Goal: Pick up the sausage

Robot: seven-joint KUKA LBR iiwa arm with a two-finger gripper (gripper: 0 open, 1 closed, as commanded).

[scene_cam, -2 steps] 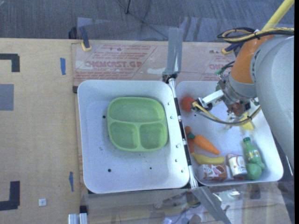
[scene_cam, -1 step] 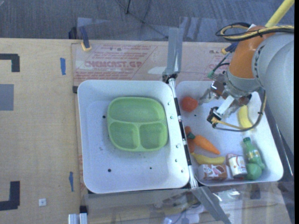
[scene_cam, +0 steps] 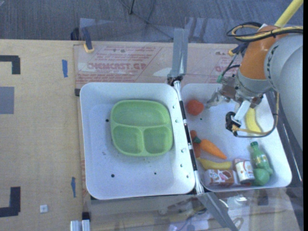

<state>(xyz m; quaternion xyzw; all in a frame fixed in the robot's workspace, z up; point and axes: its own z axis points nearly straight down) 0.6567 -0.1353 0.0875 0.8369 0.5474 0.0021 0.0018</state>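
Camera view, looking down on both bins: the grey arm with its orange band comes in from the right, and the gripper [scene_cam: 225,110] hangs over the upper part of the right bin [scene_cam: 284,174]. From this slant I cannot tell whether it is spread or pressed together, and nothing can be seen pinched in it.

Just to the gripper's left, near the bin's left wall, lies a round red-orange tomato [scene_cam: 195,107], close to it but apart. Just to its right, a yellow banana [scene_cam: 252,122] lies lengthwise, partly under the wrist.

Now the target: the sausage [scene_cam: 195,146], a short reddish-brown piece, lies below and to the left of the gripper, tight against the bin's left wall and clearly apart from it. A carrot [scene_cam: 212,148] lies right beside the sausage, slanting away to the lower right.

Further below the gripper there is a second, smaller banana [scene_cam: 217,164] just under the carrot, then a red-and-white packet [scene_cam: 221,177] and a can [scene_cam: 244,171] along the near wall. Below and to the right stands a green bottle [scene_cam: 259,156].

Well off to the gripper's left, the left bin [scene_cam: 96,177] holds a green divided plate [scene_cam: 141,127], lying flat.
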